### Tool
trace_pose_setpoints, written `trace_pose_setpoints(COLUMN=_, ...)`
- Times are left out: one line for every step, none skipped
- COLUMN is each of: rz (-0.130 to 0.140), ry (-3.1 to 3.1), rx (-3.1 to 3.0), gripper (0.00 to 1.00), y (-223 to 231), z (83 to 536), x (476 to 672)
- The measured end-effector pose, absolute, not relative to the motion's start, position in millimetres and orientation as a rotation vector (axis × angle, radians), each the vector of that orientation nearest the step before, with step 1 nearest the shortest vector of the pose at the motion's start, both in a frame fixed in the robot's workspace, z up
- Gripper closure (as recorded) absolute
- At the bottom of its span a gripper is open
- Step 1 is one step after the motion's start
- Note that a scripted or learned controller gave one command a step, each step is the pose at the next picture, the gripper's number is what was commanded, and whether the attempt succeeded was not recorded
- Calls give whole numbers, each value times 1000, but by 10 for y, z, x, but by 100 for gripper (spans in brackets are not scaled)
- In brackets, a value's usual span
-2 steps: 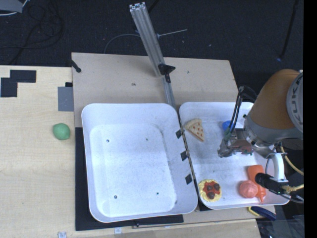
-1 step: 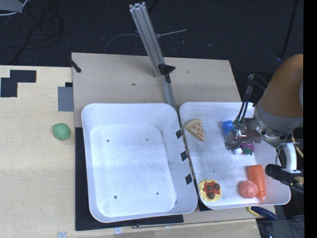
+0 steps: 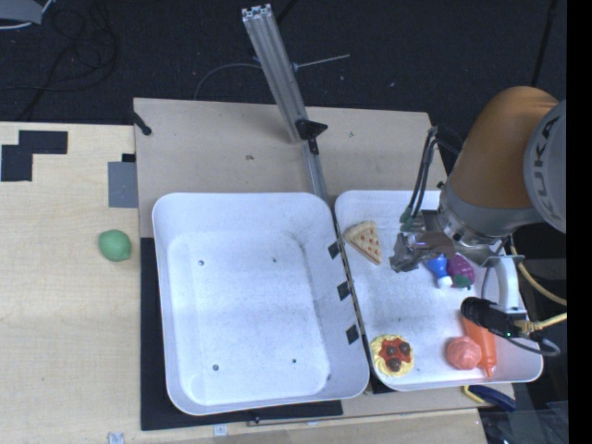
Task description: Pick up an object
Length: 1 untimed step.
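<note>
Pincer (image 3: 404, 259) beside pizza slice (image 3: 364, 242) — tan, red-dotted wedge.

Right bin (image 3: 370, 340) as landmark: pizza slice (image 3: 364, 242) in its far-left part, small plate of food (image 3: 392, 355) near-left, round ball (image 3: 461, 352) near-right; left bin (image 3: 176, 248) beside it; lone ball (image 3: 116, 245) further left on the bench (image 3: 55, 294).

1. We see the left bin (image 3: 242, 303) with a bare floor, open from above.
2. Right bin (image 3: 418, 322) is crowded: pizza slice (image 3: 364, 241), blue and purple toys (image 3: 450, 269), pink ball (image 3: 461, 352), spaghetti plate (image 3: 393, 354).
3. Open patch mid-floor between them.
4. Arm (image 3: 504, 165) overhangs its far right corner.
</note>
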<state>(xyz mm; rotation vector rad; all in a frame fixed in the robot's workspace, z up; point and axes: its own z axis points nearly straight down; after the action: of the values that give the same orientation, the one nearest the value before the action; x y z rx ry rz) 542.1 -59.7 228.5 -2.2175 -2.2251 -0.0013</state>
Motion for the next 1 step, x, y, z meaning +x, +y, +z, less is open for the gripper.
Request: trace_pose_setpoints(rz=1, ry=-2223, rx=-2218, gripper=100, y=-80, z=2184, x=5491)
